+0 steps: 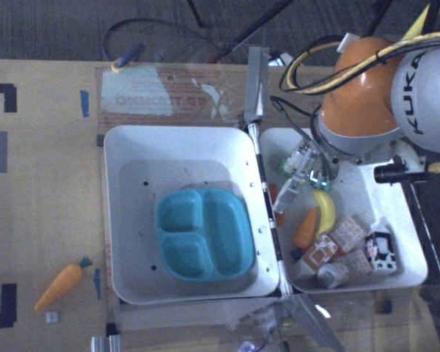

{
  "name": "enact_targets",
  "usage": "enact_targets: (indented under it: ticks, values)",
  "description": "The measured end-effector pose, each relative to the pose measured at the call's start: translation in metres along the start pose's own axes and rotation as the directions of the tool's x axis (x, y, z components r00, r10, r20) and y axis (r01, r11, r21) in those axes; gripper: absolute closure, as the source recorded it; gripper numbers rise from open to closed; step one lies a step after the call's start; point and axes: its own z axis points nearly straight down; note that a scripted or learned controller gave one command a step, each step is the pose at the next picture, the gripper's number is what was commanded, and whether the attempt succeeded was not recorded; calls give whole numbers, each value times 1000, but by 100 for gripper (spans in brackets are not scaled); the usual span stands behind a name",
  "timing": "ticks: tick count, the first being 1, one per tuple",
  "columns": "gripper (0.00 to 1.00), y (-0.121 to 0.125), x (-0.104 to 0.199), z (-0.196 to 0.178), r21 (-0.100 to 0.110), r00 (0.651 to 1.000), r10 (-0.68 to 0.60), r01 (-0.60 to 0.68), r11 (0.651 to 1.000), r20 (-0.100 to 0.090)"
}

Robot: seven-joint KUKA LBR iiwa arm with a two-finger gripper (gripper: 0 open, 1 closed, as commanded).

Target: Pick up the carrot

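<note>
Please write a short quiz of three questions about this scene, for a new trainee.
1. True or false: the blue plate lies in the left bin.
2. Where does the carrot with the green top lie? A: in the right bin. B: on the bench, outside both bins. C: on the plate.
3. Fill in: the gripper hangs over the ___ bin.
Key: 1 true; 2 B; 3 right.

I see two bins side by side: left bin (125, 160) holds a divided tray (204, 235) toward its near side. Right bin (411, 262) holds a carrot (306, 228) just left of a banana (324, 210), small cartons (348, 235) near-right of them. Gripper (299, 174) hovers over its far-left part. Another carrot (59, 286) lies on the bench (37, 196), near-left of the left bin.
</note>
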Motion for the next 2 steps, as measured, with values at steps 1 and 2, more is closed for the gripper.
enact_targets:
  ticks: [1,2]
  values:
    - [0,5,55,0,0,984,-180,180,984,-1]
    - [0,26,35,0,-2,980,-199,199,980,4]
